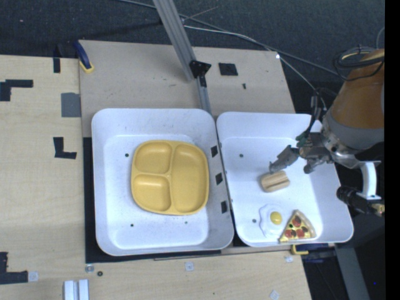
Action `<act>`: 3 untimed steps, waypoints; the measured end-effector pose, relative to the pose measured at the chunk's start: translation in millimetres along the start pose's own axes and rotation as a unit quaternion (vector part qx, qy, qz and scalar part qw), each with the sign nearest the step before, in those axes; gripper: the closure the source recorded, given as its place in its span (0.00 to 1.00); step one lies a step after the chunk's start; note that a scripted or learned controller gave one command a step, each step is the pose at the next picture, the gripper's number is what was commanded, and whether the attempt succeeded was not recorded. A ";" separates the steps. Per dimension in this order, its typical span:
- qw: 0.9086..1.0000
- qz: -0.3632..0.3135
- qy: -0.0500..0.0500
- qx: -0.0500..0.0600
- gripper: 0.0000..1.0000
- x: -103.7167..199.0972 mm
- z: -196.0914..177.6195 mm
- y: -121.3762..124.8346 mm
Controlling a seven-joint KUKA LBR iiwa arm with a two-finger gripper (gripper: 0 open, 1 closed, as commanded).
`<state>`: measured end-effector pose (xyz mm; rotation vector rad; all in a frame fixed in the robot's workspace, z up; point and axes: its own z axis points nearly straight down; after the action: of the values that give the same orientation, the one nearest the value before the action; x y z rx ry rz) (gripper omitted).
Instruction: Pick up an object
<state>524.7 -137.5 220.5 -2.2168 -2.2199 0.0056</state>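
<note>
The right bin [250,133] holds a tan bread roll [274,180] near its middle, a fried egg [272,219] toward the front, and a pizza slice [297,226] just right of the egg. My gripper [294,160] hovers over the right bin, a little up and right of the roll. It is open: one dark finger [282,159] points down-left to just above the roll and the other finger [312,164] stands apart to its right. Nothing sits between them.
The left bin [112,186] carries a yellow divided plate [169,177] at its centre. A grey metal pole [181,33] slants down to the bins' shared back edge. The arm's orange band [362,95] fills the right side above the right bin.
</note>
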 end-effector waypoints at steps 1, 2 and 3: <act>1.000 0.001 0.000 0.000 0.00 -5.5 62.4 -2.0; 1.000 0.000 0.000 0.001 0.00 0.1 122.4 4.2; 1.000 0.000 0.000 -0.001 1.00 0.1 109.3 4.7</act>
<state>528.7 -137.4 111.1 -2.2170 -2.2209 0.0039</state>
